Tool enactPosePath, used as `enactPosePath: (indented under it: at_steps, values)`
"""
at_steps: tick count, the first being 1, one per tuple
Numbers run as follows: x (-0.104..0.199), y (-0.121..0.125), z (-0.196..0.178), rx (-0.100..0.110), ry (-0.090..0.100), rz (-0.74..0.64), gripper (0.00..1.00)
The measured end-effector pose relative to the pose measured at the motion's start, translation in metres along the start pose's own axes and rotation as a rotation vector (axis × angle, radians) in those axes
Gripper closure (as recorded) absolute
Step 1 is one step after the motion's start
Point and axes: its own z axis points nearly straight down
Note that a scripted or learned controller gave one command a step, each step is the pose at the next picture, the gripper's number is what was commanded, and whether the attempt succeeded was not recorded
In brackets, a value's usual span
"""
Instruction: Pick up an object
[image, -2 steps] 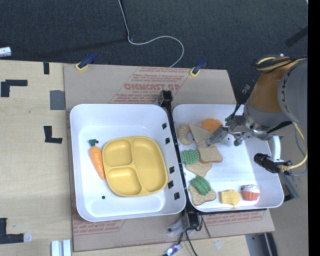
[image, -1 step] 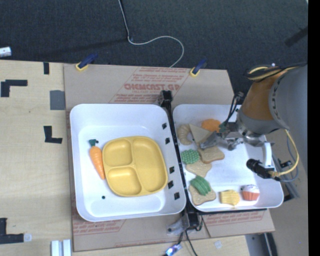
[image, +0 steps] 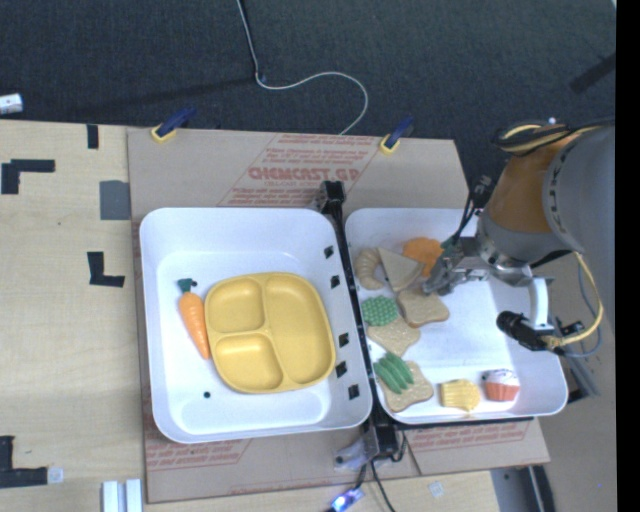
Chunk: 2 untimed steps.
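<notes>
Bare floor right of bread slice (image: 424, 309) (toys crowd left).

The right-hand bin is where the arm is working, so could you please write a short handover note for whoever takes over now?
Gripper: low in the right bin, over the toast slice beside the orange piece; whether it has a grip cannot be told.
Right bin also holds the green round piece, green pod, yellow piece and cupcake.
Left bin: yellow divided plate, carrot.
Done: the approach. Left: confirm a grasp and lift.
</notes>
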Motion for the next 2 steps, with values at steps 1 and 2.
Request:
enactPosePath:
  at_steps: [1, 2]
  values:
    - [-0.003, -0.001, -0.062, 0.007, 0.000, 0.001, 1.00]
    - [-0.009, -0.005, -0.108, 0.008, 0.000, 0.002, 1.00]
